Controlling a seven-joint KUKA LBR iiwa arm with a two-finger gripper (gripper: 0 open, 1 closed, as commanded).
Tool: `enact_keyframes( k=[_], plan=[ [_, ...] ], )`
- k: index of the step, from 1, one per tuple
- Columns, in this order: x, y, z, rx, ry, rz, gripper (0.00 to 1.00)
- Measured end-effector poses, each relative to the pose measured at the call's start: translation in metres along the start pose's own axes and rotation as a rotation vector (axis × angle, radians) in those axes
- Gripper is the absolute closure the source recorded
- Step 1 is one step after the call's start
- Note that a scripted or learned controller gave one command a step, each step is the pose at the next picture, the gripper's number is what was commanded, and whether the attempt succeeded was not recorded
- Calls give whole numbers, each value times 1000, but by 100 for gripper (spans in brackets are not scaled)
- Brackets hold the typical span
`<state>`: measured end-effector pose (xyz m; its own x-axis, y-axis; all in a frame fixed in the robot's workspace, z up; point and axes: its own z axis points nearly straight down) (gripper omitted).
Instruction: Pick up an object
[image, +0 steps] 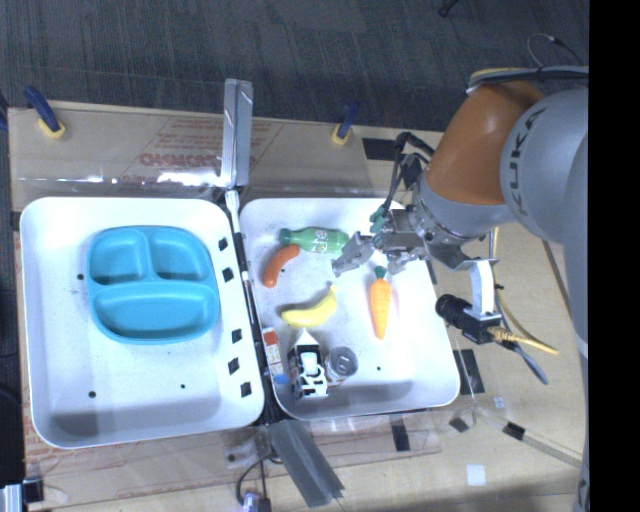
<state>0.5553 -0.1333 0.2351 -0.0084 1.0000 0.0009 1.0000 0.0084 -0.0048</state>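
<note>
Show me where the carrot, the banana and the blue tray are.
carrot (380, 308): camera view, middle of its orange body.
banana (310, 308): camera view, middle of its curve.
blue tray (152, 312): camera view, its wide lower compartment.

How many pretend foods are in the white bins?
3, all in the right bin: a hot dog at upper left, a banana in the middle, a carrot to the right. The gripper might hide more.
</note>
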Motion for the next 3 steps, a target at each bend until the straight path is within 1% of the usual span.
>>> enact_keyframes(
  k=[1,2,3],
  plan=[
    [-45,-1,122,-2,-1,-140,0],
    [-70,-10,141,-4,9,-208,0],
    [-72,-10,131,-4,4,-210,100]
  ],
)
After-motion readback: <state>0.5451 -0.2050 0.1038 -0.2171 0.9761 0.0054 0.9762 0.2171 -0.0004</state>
